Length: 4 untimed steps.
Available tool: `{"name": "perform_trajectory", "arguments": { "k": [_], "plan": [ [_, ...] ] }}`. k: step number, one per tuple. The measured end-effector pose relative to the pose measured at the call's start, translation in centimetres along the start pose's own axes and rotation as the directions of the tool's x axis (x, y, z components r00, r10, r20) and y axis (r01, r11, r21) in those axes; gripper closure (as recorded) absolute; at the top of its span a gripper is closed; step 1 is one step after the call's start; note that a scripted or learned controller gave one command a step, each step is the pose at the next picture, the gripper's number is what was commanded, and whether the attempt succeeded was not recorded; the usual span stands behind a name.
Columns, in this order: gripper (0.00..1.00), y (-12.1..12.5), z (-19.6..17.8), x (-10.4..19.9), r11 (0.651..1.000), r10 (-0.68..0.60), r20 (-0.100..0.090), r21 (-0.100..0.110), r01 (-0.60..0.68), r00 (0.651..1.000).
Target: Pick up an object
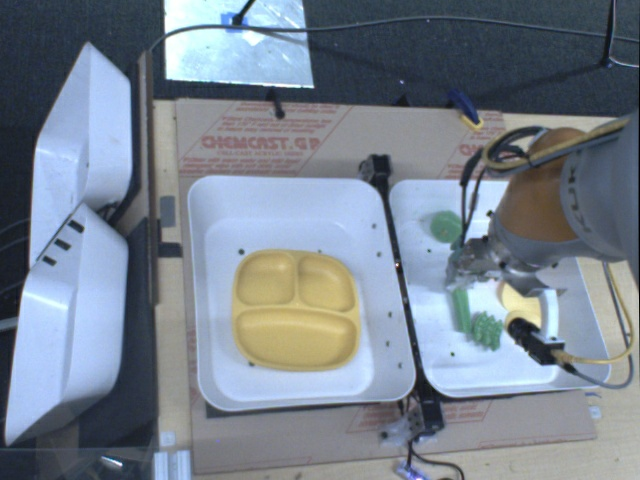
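I hover my gripper point(466, 273) low in the right bin point(430, 368), just above the far end of the green stick point(462, 308), grip state unclear from here, so the reach is under way and next I must descend and close.

Down on the worktop point(165, 268), a printed cardboard sheet point(300, 133) covers most of the surface. Two white bins sit side by side on it, touching along a black clamp strip: the left bin point(215, 298) and the right bin point(420, 368). Near the far edge lies a blue-and-yellow clip point(466, 110). A black cable point(330, 30) runs across the dark floor beyond.
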<state>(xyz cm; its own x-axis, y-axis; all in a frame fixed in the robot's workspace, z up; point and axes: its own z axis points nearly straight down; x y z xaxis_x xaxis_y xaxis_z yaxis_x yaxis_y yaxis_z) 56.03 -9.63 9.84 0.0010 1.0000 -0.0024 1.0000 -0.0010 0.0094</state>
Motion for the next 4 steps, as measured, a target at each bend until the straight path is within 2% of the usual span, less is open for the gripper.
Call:
{"name": "perform_trajectory", "arguments": {
  "k": [2,3,4],
  "plan": [
    [1.00,0.2,-12.5,-0.2,1.000,-0.002,-0.002,0.003,0.002,1.000],
    [1.00,0.3,-14.4,-0.3,1.000,-0.002,-0.002,0.007,0.002,1.000],
    [1.00,2.1,-14.8,4.1,1.000,-0.005,-0.003,0.008,0.005,1.000]
  ]
}}
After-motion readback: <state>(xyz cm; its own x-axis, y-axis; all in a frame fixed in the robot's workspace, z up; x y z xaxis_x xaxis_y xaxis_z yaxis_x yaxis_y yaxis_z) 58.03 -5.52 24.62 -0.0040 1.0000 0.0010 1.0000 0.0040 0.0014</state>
